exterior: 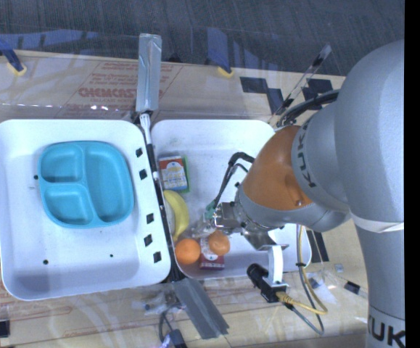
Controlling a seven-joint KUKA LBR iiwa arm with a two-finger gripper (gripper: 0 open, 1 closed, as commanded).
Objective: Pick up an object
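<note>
The right bin [210, 140] holds a small red, green and white box [173, 173], a yellow banana [178, 212] along its left wall, and an orange [188, 251] in the front left corner. A second round orange object [219, 244] lies just right of the orange, resting on a dark red item [211, 264]. My gripper [220, 228] reaches down over the bin's front part, directly above this second orange object and very close to it. The wrist and orange band hide the right half of the bin.
The left bin [21, 267] holds a blue divided plate [86, 183]. A grey divider bar [149, 71] runs between the bins. Cables and a black fitting [264, 281] hang by the right bin's front edge. The arm's bulk covers the right side.
</note>
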